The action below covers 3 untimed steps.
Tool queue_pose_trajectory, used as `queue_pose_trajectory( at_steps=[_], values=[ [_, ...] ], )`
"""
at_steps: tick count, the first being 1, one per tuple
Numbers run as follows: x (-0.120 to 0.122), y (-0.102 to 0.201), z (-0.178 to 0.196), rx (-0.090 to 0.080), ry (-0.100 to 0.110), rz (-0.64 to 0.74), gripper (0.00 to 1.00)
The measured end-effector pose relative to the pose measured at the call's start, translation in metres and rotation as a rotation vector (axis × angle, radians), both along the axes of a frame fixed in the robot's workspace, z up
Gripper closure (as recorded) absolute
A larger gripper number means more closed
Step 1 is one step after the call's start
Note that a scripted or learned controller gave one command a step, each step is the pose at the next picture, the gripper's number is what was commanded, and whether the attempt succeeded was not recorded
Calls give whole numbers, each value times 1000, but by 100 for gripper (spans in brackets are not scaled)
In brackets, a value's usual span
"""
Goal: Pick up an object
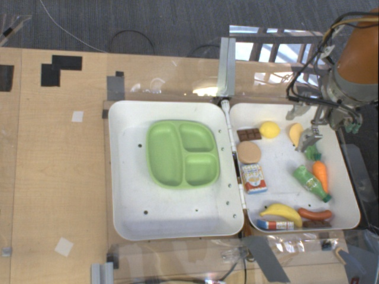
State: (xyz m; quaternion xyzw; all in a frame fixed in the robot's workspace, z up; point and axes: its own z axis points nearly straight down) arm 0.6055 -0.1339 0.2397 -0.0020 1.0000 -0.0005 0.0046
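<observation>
The right bin (346, 176) holds several toy foods: a yellow lemon (270, 129), a brown chocolate bar (249, 135), a round bun (249, 152), a red and white carton (253, 178), a banana (281, 210), a sausage (315, 215), a green bottle (311, 182) and a carrot (320, 173). A yellow piece (295, 134) lies near the bin's far side. My gripper (310, 139) hangs low over the right bin's far right part, just right of the yellow piece and directly above a small green item (312, 154). Nothing shows held in it.
The left bin (127, 206) bears a green divided plate (182, 153). A metal divider (228, 129) runs between the bins. A small tube (278, 224) lies at the right bin's near edge. Cables and the arm's body (355, 64) crowd the far right.
</observation>
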Motion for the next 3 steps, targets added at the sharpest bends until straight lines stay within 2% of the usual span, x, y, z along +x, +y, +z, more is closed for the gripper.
queue_pose_trajectory(
  at_steps=[1,2,3],
  values=[
    [-49,-73,-79,1,4,-245,0],
    [-52,-72,-150,-1,-7,-235,0],
    [-81,-72,-150,-1,-7,-236,0]
  ],
)
